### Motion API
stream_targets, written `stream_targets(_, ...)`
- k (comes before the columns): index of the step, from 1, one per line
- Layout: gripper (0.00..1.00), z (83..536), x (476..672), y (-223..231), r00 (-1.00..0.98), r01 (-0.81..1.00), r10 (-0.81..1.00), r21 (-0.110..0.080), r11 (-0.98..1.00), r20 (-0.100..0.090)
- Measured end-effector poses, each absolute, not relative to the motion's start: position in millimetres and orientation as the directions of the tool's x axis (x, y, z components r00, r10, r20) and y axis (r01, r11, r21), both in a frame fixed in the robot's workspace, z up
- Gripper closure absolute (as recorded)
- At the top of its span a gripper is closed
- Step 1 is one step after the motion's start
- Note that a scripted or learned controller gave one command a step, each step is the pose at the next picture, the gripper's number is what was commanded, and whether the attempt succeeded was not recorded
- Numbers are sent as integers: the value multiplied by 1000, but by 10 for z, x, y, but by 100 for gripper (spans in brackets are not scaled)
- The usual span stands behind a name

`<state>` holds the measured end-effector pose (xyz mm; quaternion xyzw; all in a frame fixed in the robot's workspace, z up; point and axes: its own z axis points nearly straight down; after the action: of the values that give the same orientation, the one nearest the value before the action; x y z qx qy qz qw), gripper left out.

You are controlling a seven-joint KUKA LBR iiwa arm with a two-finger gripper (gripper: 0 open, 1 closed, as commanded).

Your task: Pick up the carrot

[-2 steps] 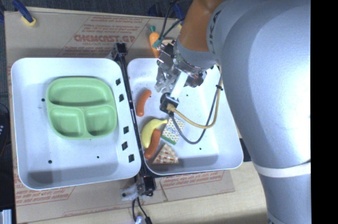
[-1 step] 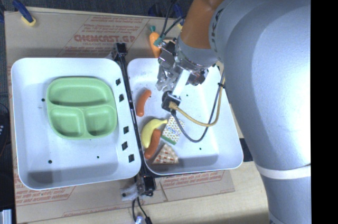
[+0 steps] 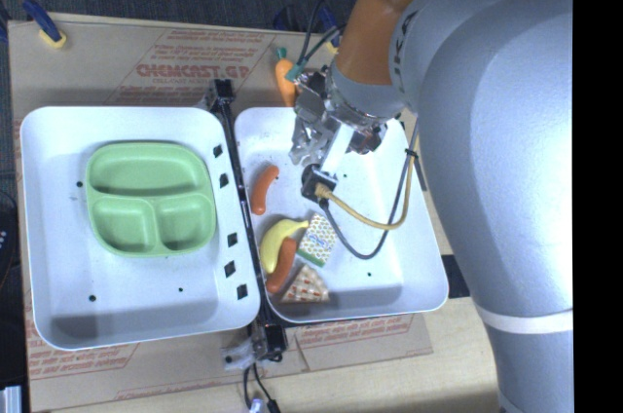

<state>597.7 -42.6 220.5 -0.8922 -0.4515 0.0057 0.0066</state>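
The carrot [image 3: 283,80] sits at the top rim of the right bin [image 3: 421,255], orange with a green top, partly behind the wrist. The gripper [image 3: 304,151] hangs just below it inside that bin; can't tell its finger state. Further down lie a hot dog sausage [image 3: 262,190], banana [image 3: 275,241], another sausage [image 3: 282,265] and a sandwich wedge [image 3: 306,286]. The left bin [image 3: 58,304] holds a green divided plate [image 3: 151,198]

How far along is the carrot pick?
Done: the gripper is over the right bin. In hand: nothing shows between its fingers. Left: the carrot lies at that bin's far rim, beside the wrist, not lifted; it must be grasped and raised.
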Motion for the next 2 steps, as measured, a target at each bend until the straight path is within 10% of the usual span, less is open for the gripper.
stream_targets(1, 100, 2609, 5421, -468, 511, 859, 859, -5, -511, -2)
stream_targets(2, 100, 2399, 5550, -621, 793, 609, 609, -3, -793, -3)
